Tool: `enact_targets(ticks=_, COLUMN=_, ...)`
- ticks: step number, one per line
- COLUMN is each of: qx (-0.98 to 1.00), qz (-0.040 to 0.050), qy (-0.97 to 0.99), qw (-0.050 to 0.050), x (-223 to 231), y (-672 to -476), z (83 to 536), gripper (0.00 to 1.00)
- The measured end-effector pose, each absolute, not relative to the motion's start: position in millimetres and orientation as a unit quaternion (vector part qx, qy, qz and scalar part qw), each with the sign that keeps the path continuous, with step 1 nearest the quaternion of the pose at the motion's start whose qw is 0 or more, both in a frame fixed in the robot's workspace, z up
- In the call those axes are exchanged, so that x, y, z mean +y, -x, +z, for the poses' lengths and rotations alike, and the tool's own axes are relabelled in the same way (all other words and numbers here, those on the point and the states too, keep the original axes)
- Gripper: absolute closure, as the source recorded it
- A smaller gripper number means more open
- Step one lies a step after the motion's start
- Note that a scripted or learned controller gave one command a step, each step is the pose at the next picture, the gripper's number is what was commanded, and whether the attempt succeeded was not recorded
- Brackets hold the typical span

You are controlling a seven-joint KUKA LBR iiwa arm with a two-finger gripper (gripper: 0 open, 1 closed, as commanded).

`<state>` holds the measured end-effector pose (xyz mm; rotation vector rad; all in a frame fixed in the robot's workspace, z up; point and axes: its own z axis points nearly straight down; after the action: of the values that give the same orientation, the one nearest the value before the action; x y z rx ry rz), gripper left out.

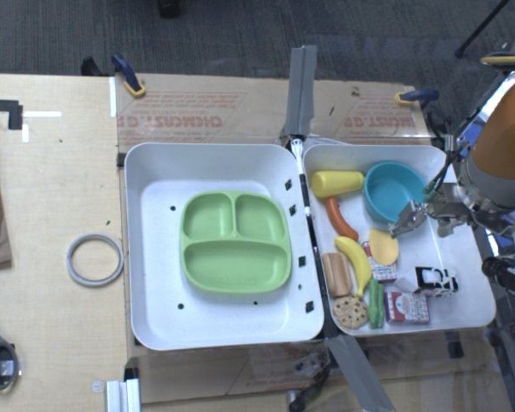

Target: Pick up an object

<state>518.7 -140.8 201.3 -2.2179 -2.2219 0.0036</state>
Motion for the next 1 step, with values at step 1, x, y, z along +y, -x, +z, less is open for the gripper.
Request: enact_targets(ticks=1, qx=-0.790, qz=-0.0012, qy=0.613, qw=-0.007, x=-99.1, y=-497.3, z=104.1, gripper=0.00)
